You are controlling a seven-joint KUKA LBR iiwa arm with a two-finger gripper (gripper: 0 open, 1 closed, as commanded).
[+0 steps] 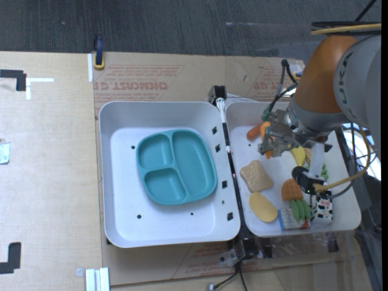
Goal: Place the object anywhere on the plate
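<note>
The arm [339, 83] hides the gripper [276, 139]; its jaw state I cannot tell. The teal plate [176, 165] has 3 compartments.

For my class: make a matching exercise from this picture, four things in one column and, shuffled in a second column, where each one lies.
Things
1. teal divided plate
2. slice of toast
3. yellow potato-shaped piece
4. end effector

Places
A. near front edge of the right bin
B. over the rear half of the right bin
C. middle of the left bin
D. left part of the right bin, just behind the yellow piece

Pairs: 1-C, 2-D, 3-A, 4-B
</note>
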